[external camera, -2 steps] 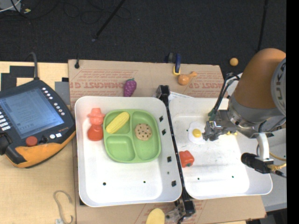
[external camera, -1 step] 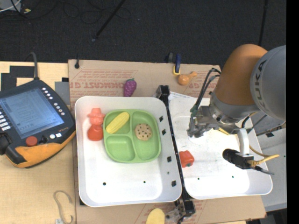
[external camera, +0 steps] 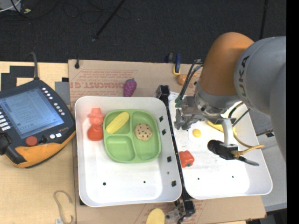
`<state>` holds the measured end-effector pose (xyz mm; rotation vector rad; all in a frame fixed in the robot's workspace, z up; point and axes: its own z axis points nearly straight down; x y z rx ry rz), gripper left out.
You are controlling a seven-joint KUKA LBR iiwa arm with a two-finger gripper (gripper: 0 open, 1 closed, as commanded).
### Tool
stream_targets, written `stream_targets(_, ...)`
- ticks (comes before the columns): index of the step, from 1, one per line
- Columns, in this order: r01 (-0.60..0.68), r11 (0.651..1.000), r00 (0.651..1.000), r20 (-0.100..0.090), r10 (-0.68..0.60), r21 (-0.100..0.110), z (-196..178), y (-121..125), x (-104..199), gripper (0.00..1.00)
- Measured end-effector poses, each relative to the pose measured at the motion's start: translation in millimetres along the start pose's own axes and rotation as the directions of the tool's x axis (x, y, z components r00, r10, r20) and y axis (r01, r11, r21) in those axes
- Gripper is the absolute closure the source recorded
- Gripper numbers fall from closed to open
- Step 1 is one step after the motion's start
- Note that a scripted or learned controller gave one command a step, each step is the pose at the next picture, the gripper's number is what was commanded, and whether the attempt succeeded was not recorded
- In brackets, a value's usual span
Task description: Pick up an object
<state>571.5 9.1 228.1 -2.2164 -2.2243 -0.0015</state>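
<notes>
Arm (external camera: pixel 252 73) casing reads "KUKA"; mirrored, unreadable print on cardboard (external camera: pixel 105 80).

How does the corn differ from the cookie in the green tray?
The corn is yellow and long, lying at a slant; the cookie is tan, round and flat, with dark spots. The corn fills the upper left compartment, the cookie the upper right one. Both rest in the green tray, in the left bin.
</notes>
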Motion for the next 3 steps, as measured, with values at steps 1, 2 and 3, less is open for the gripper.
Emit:
stream_targets(1, 0.0, 1.0, 1.0, -0.001, 0.0, 0.0, -7.1, 25.4, 53.6, 1.0)
stream_targets(2, -0.002, 1.0, 1.0, 0.002, 0.002, 0.004, 6.0, 21.2, 51.9, 1.0)
stream_targets(3, 0.0, 1.0, 1.0, 0.002, 0.0, 0.0, -2.2, 35.5, 47.9, 1.0)
